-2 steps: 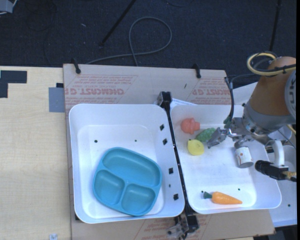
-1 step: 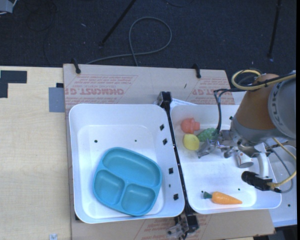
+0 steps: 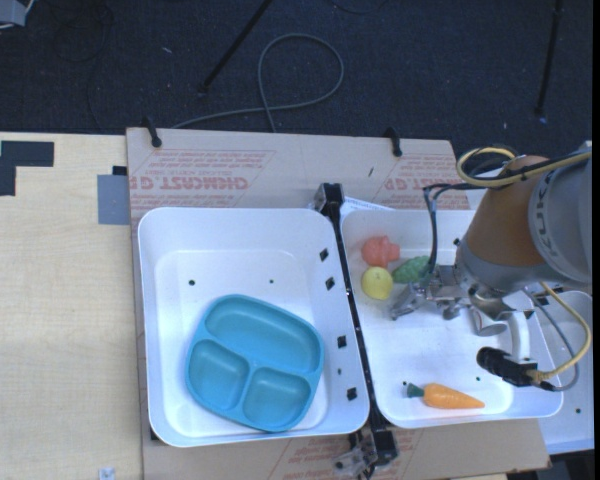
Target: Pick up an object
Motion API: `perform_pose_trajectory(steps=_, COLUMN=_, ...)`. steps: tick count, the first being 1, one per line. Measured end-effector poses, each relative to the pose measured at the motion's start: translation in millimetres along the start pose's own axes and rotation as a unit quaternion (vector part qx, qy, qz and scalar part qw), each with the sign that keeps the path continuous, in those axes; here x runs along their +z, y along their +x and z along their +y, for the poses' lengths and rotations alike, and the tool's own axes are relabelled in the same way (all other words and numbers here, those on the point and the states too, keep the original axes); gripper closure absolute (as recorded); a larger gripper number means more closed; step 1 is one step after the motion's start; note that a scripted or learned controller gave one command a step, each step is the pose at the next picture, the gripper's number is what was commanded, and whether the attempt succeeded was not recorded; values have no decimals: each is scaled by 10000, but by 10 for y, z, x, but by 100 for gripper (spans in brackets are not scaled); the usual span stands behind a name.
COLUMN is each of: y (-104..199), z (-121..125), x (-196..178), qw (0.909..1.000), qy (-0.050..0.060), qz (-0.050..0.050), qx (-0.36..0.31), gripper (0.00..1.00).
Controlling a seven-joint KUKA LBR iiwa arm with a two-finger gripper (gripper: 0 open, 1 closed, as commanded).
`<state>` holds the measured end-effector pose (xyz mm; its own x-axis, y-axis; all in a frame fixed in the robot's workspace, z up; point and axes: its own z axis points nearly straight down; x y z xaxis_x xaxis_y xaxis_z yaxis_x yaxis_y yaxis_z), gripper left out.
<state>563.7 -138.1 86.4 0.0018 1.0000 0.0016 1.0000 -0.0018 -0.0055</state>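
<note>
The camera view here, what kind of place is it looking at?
Probably a robotics lab bench for grasping trials. Two white bins sit on a cardboard sheet, one holding a blue divided plate, the other toy food such as a carrot, while the arm's gripper reaches in.

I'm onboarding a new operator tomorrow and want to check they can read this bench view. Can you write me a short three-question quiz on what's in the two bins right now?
1. True or false: the blue divided plate lies in the left bin.
2. Multiple choice: which item lies nearest the front rim of the right bin? A) the yellow fruit B) the carrot C) the green item D) the pink item
3. Fill in: the gripper hangs over the ___ bin.

Key
1. True.
2. B, the carrot; the other three cluster toward the back of that bin, beside the divider.
3. Right; it sits close to the yellow fruit and green item.
</note>
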Motion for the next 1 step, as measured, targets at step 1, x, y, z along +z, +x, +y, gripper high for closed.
perform_pose_trajectory(steps=1, y=-12, z=2, x=-115, qw=10000, qy=-6, qz=-1, qx=23, gripper=100)
